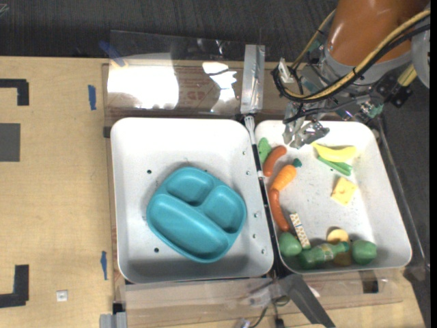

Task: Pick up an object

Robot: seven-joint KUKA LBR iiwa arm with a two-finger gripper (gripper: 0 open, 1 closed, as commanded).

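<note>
Camera view | gripper (304, 132) low over right bin (389, 203), finger state unclear | carrot (283, 176), corn (336, 154) just beside | teal tray (196, 212) fills left bin (136, 149)

Both bins, left (130, 149) and right (382, 203), are white, the right one finely speckled. The plate (196, 212) is teal. A carrot (284, 176) is orange with a green top; a second carrot (272, 158) is darker orange-red. The banana (334, 153) is yellow with green beneath. The cheese (343, 190) is yellow. The vegetables (326, 251) along the near wall are green. The arm (372, 16) is orange, the bench (48, 203) tan with black and blue tape marks.
</note>
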